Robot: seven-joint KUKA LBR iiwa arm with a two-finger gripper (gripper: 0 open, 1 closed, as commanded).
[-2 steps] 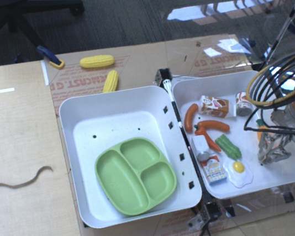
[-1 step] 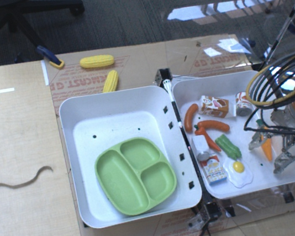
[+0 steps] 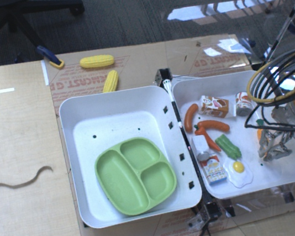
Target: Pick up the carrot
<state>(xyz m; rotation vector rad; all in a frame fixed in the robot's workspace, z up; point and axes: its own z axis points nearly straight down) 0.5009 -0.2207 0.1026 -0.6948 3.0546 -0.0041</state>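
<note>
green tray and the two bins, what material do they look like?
Green tray: looks like molded plastic, matte to satin; uniform color, rounded dividers between three compartments. Left bin and right bin: likely thin white plastic, smooth with a slight sheen; rounded corners and soft rims suggest forming, though painted metal can't be ruled out.

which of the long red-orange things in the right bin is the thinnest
The carrot, the slim orange stick running diagonally beside the green vegetable. The two sausages above it are plumper, with rounded ends.
</note>
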